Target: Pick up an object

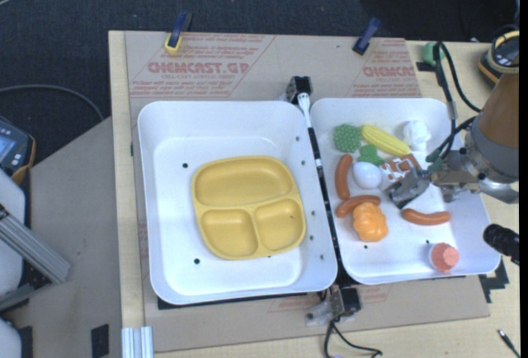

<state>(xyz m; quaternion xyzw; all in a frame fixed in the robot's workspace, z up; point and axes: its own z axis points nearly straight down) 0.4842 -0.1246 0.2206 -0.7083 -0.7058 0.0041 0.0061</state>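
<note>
While the two-finger gripper (406,186), grip state unclear, hangs over the right bin, the orange-red plastic sausage (426,217) lies just below-right, long axis approx. left-right.

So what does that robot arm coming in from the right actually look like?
The arm is thick and rounded, grey metal, with an orange-brown band above the wrist. At its tip sits a small dark grey end effector. A dark cable runs along the bench beside it.
</note>
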